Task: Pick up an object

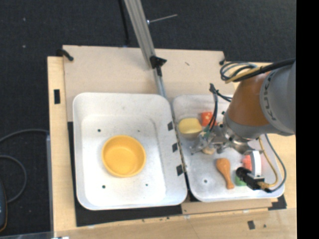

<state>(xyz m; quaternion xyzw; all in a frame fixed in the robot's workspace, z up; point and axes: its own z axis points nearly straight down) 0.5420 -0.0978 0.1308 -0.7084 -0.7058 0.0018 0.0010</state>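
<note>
My gripper hangs low over the middle of the right bin, under the grey arm with its orange band. Just to its upper left lies a pale yellow round object, and a small red-orange object sits beside that. An orange drumstick-shaped toy lies below the gripper toward the bin's front. A green piece and a red and white object lie at the bin's right, partly behind cables. The fingertips sit close to a small pale object on the bin floor.
The left bin holds a yellow bowl near its middle. A metal pole slants down from the top to the gap between the bins. Black cables loop over the right bin's right side.
</note>
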